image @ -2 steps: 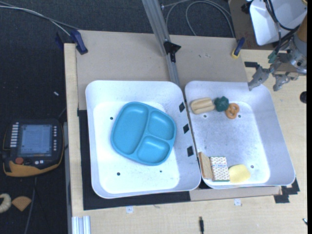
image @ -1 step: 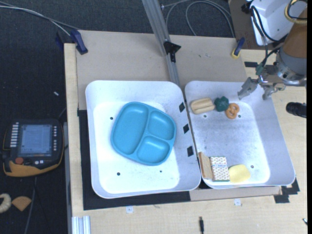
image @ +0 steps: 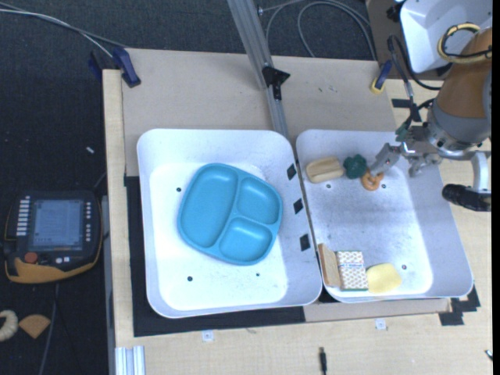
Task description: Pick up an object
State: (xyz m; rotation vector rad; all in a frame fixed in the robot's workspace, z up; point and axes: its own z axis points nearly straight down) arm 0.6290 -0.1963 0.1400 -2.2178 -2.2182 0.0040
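Note:
In the right bin lie a tan bread-shaped piece, a small green object and a small orange object along the far side. A wooden block, a patterned box and a yellow lemon-like piece sit at the near edge. My gripper hovers over the bin's far right part, open, with nothing between its fingers. One fingertip is just right of and above the orange object.
The left bin holds a blue divided plate. A metal pole slants down to the gap between the bins. A handheld control pendant lies off the bench at the left.

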